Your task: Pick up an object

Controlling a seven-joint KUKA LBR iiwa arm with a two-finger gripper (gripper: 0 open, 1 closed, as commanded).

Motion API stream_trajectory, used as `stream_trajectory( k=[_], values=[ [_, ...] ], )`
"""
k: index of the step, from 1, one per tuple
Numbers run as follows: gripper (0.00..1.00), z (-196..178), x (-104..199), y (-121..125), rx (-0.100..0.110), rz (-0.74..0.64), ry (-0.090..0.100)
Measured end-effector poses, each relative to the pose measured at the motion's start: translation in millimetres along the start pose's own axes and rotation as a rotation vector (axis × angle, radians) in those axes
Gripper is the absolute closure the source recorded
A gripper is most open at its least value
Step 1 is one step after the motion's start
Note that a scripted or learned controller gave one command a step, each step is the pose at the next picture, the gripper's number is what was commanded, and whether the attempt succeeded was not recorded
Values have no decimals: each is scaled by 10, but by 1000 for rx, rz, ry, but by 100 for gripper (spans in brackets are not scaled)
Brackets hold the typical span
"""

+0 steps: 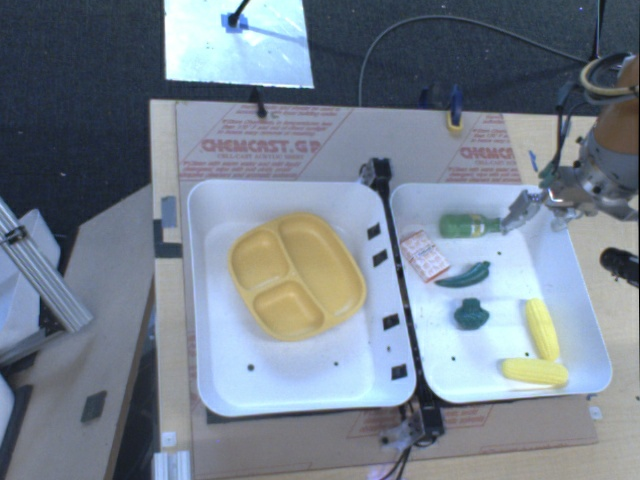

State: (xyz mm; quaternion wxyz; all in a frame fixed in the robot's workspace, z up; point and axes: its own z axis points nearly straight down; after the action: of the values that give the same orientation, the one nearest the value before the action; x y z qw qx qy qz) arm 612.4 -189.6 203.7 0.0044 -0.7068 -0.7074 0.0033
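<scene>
Corn cob lies nearest; the hand, partly cut off, hovers by the bottle, grip indiscernible.

**Even overhead light, soft picture**

From my seat the scene is bright and evenly lit from above. The white bins nearly blow out, with faint shadows under their rims. The metal sheet up top gives a pale, hazy glare. Detail is soft and grainy, and the dark floor shows speckled noise.

Grey arm, orange band, metallic two-finger tool.
</scene>
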Motion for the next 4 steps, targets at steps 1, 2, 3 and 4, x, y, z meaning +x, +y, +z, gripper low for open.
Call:
stream_trajectory(
  k=[1, 2, 3, 4],
  values=[
    [0, -88, 9, 25, -13, -3, -2],
    [0, 318, 24, 79, -13, -5, -3],
    [0, 893, 53, 161, -13, -6, -3],
    [0, 1190, 55, 175, -13, -7, -3]
  ],
)
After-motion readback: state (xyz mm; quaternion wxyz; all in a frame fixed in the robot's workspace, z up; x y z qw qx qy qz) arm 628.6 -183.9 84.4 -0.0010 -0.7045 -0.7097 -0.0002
